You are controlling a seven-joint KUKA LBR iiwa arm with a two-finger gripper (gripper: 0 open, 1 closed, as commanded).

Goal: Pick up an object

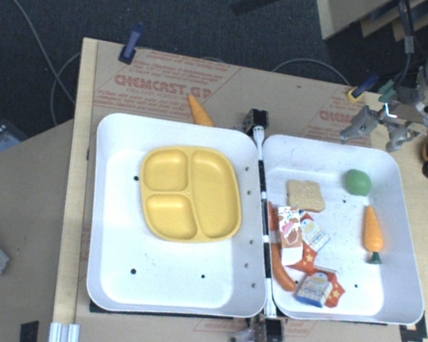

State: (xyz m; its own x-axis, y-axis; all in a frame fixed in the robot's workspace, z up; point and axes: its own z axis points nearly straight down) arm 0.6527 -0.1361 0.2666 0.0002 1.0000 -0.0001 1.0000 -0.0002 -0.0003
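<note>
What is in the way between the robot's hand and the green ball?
Nothing that I can see. The gripper hangs above the far rim of the right bin, and the green ball lies just inside that rim on bare white floor. The carrot and the cracker lie off to the sides.

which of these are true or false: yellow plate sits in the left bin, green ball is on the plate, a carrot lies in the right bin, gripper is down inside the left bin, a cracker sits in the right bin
1. The yellow plate sits in the left bin. True.
2. The green ball is on the plate. False: it lies in the right bin.
3. A carrot lies in the right bin. True.
4. The gripper is down inside the left bin. False: it is above the right bin's far edge.
5. A cracker sits in the right bin. True.
</note>
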